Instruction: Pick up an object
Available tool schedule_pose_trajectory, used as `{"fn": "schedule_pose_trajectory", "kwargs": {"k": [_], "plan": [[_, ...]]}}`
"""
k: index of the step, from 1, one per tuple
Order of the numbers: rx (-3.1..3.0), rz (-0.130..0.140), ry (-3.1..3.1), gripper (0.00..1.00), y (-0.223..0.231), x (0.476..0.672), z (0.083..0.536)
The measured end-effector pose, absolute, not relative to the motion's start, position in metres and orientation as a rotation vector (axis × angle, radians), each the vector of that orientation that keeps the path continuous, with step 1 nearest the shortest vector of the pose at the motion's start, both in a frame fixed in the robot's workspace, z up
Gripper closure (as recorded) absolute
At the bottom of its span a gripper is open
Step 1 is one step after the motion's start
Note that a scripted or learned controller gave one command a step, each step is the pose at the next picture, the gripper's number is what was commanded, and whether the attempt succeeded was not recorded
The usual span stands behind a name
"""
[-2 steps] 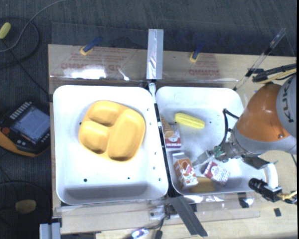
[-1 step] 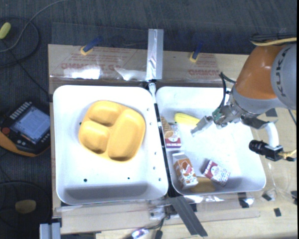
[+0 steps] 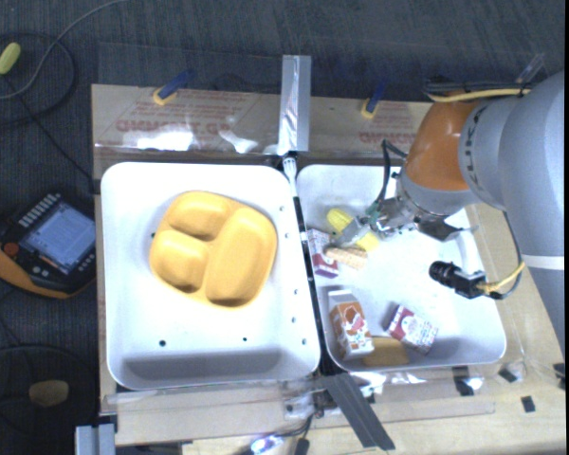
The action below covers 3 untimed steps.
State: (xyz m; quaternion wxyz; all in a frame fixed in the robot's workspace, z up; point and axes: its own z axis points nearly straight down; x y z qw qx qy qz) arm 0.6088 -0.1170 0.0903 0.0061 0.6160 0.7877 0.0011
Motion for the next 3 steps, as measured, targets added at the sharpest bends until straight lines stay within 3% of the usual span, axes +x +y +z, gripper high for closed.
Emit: {"fn": "schedule_pose_trajectory", "kwargs": {"k": [1, 2, 3], "plan": [[1.928, 0.006, 2.466, 1.0, -0.116, 0.609, 0.101], [1.921, -0.005, 2.485, 1.0, -0.163, 0.603, 0.101], [1.911, 0.006, 2.482, 1.0, -0.166, 0.634, 0.091]]}}
